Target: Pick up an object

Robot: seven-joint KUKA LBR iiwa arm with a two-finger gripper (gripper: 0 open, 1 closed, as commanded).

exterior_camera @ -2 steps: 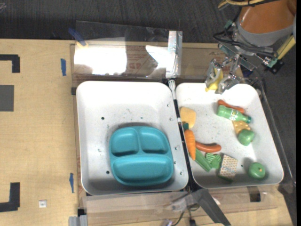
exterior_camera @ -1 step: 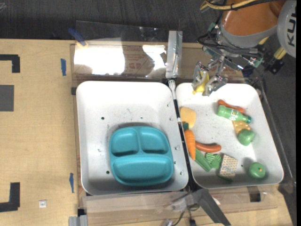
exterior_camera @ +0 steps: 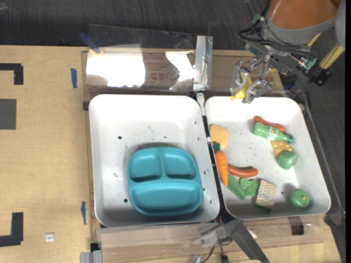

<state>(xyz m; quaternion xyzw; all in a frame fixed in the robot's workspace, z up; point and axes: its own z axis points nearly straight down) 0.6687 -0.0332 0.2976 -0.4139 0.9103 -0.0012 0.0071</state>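
Clamped around a small yellow object, the gripper hung above the right bin's far edge; that piece looked light, stiff and slick, best pinched across its middle.

A teal divided tray lies in the left bin, toward its near edge. Blue tape strips mark the cardboard-covered bench along its left side.
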